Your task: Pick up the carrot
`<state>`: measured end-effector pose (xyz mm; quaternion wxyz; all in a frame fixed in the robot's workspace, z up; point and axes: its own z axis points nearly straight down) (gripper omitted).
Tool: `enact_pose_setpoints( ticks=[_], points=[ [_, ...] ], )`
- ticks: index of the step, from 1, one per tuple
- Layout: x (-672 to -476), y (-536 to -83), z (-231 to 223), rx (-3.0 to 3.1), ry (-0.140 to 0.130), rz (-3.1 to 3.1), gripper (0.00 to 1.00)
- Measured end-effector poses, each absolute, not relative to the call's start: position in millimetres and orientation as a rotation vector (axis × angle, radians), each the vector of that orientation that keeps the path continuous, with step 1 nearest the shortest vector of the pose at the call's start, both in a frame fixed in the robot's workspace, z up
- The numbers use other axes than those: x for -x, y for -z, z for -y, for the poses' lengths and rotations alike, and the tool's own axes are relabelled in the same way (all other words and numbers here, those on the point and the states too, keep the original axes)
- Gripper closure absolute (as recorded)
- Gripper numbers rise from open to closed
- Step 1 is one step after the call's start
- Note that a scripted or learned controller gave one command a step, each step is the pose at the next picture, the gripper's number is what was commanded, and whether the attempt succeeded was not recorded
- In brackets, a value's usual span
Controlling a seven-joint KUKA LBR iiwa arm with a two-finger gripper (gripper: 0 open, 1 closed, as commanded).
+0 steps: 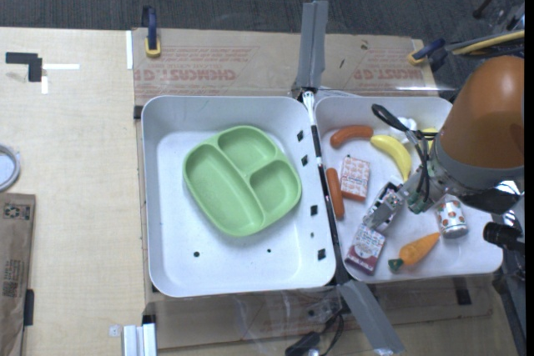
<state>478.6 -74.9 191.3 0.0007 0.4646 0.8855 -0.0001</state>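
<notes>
Carrot [417,249] lies in the right bin [480,267], near its front edge, toward the front right corner. Long axis slanted: green top end toward the front left, orange tip up and right toward the small red-and-white can [452,216], which sits just beside that tip.

Gripper [382,214] hangs over the middle of the right bin, above the upper end of a dark red packet [365,246]. Cannot tell how wide it is set; nothing seen in its hold.

Key relation: carrot is to the front and right of the gripper, near but apart. Judged next move: short shift toward the front right corner, then turn the wrist to close across the carrot's slanted axis.

Room: the packet is just left of the carrot's green end, the can crowds the tip, the front wall is close behind. Mid-body looks the freest place to grip. The banana [394,152], two sausages [351,134] and a red box [355,178] lie toward the back and left, well apart from the carrot
</notes>
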Motion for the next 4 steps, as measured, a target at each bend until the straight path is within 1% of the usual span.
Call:
enact_pose_setpoints(
  ticks=[1,2,3,4],
  points=[
    [-477.0,-111,141,-1.626,0.002,-2.690,0.00],
    [-488.1,-93,183,-2.425,-0.046,-2.051,0.00],
    [-481.2,-92,184,-2.154,-0.026,-2.325,0.00],
    [-478.5,-90,185,-1.876,-0.014,-2.542,0.00]
  ],
)
